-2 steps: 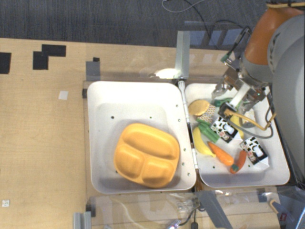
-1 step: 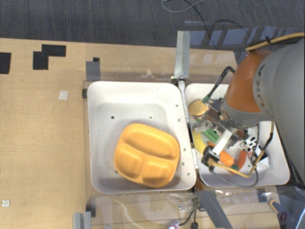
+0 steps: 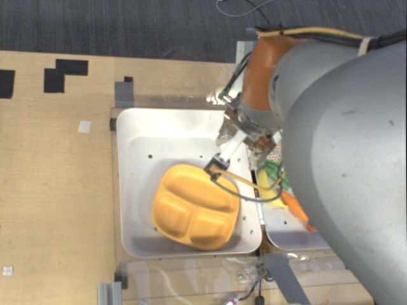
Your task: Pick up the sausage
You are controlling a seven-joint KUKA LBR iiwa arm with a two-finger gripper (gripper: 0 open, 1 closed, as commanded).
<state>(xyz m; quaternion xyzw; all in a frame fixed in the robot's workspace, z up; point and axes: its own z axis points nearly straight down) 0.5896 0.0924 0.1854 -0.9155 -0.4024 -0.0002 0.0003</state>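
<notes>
Overhead camera view: claw (image 3: 249, 137) hangs low over the right bin's (image 3: 283, 234) left wall; whether it is released or clenched cannot be told. Brownish patch (image 3: 260, 146) just beside the claw may be the sausage, mostly hidden. Toy foods (image 3: 275, 173) lie nearer than the claw, yellow dish (image 3: 194, 208) to its left. No grasp is evident; judging by this, gripping and lifting remain.

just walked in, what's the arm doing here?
The grey KUKA arm with the orange band reaches in from the right, its gripper low over the seam between the two shallow white bins. The left bin holds a yellow-orange moulded plastic tray with compartments. In the right bin, largely under the arm, small green, yellow and orange pieces sit bunched by the inner wall. Whether one is the sausage, or anything is gripped, I cannot tell.
</notes>
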